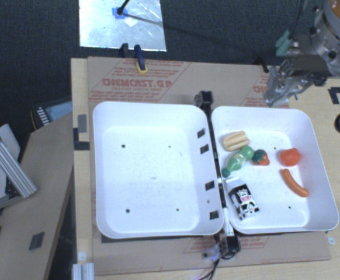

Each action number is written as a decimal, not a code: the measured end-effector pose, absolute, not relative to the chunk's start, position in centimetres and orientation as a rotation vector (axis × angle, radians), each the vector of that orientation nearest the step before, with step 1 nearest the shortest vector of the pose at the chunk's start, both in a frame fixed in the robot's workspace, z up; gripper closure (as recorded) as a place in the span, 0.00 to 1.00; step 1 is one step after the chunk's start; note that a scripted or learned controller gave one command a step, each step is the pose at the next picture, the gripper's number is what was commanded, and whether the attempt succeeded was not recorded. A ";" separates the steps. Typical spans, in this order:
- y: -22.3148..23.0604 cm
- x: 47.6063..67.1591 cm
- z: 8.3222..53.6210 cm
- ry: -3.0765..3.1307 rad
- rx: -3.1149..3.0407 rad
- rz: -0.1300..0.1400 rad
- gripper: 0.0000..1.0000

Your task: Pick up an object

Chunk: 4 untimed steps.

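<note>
toys (257,162) well below jaws (279,95)

A robotics lab: 2 white bins (152,111) (side by side) on a cardboard-topped bench (176,77).

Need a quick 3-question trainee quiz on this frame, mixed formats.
1. True or false: the gripper sits above the far edge of the right bin.
2. Which bin holds the bread roll: A left, B right?
3. Fill in: the black-and-white cow toy lies closest to the ____ between the bins.

Key: 1 true. 2 B, beside the green toy, the orange sausage and the tomato. 3 divider.
</note>
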<state>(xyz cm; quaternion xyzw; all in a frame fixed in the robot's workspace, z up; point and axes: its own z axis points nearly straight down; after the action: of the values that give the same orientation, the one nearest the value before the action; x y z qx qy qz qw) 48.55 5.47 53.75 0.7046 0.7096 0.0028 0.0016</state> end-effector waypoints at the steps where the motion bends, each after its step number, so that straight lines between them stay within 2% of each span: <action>1: 7.1 48.7 53.5 2.226 2.215 0.005 1.00; 4: 10.2 48.7 52.4 2.225 2.216 0.004 1.00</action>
<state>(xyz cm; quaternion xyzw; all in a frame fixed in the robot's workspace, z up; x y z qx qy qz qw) 48.67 10.19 52.37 0.7055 0.7087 0.0013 0.0006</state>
